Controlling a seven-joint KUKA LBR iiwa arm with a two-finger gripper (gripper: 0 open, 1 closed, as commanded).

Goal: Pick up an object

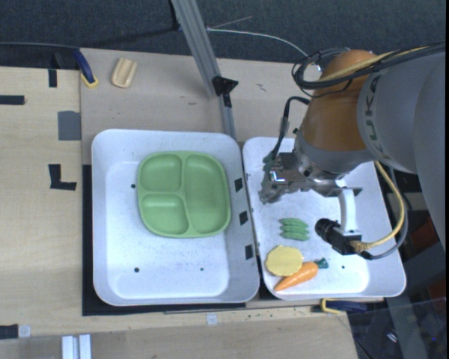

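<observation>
My claw hung over the right bin; whether it was parted or closed on anything I could not tell. The green pea pods lay just below and slightly right of it, long axis across. Beyond them sat the yellow slice and carrot.

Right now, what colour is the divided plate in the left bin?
Light green; the divided plate shows clearly in the camera view.

Light was even and fairly bright, falling from above, with soft shadows under the arm. The 2 white bins glared slightly. Detail was soft and grainy throughout
</observation>
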